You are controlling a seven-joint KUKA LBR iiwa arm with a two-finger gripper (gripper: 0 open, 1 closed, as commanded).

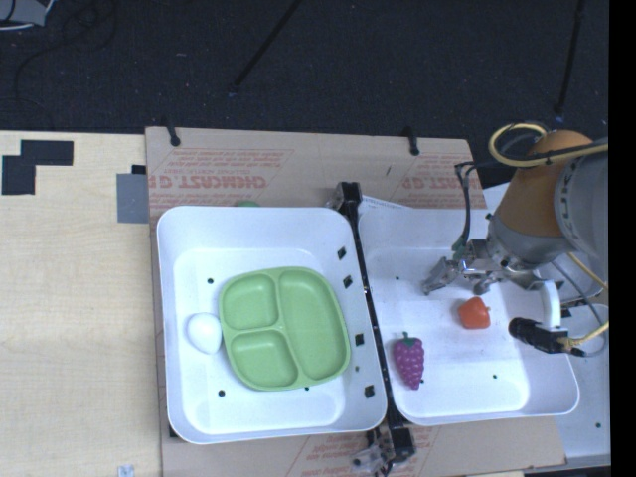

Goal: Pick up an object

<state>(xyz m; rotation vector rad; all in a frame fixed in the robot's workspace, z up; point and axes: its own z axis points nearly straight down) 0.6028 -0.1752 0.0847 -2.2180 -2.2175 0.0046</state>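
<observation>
In the right bin lie a small red-orange fruit and a purple bunch of grapes. My gripper hovers low over the bin's back half, just up and left of the red-orange fruit. It is open, with one metal finger splayed to the left and nothing between the fingers. The grapes sit near the bin's front left, well clear of the gripper. The left bin holds a white egg beside a green divided plate.
The grey arm with its orange band comes in from the right over the right bin's far corner. A black cable piece hangs by the bin's right wall. A black divider separates the bins.
</observation>
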